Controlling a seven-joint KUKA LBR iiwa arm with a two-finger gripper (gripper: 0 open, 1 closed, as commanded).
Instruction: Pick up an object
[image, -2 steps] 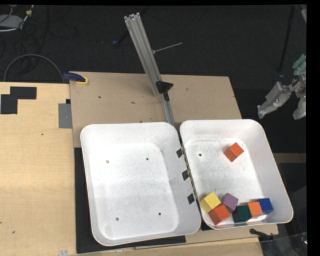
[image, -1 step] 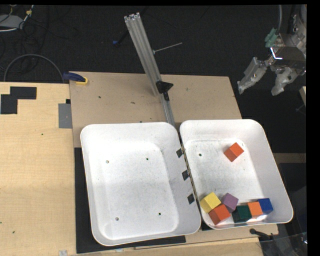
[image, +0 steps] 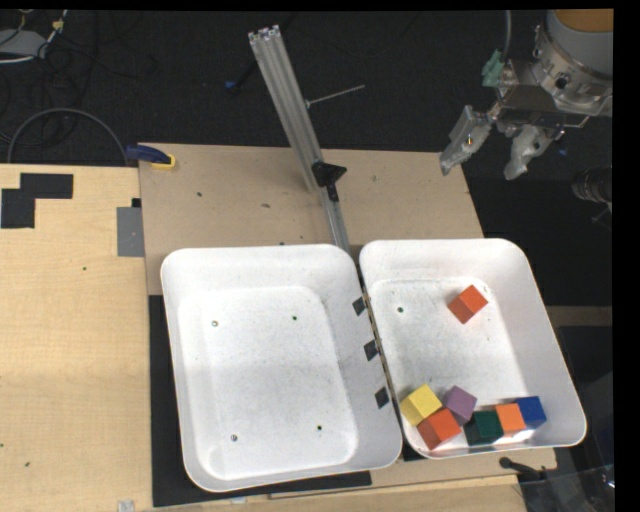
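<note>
Above right bin (image: 560, 330) | tool (image: 492, 152) spread, nothing gripped | 6 cubes below (5 clustered (image: 470, 415))

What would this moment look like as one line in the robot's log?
gripper: raised beyond bins, open, holding nothing | right bin: seven blocks | orange block: alone

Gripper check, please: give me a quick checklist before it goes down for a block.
1. Gripper open, nothing between the fingers: ok.
2. Gripper above a block: not ok; it hangs beyond the right bin's far corner.
3. Easy target: ok; the orange block lies alone.
4. Room around the other blocks: not ok; yellow block, purple block and the rest crowd the near wall.
5. Height above bin: cannot tell.
</note>
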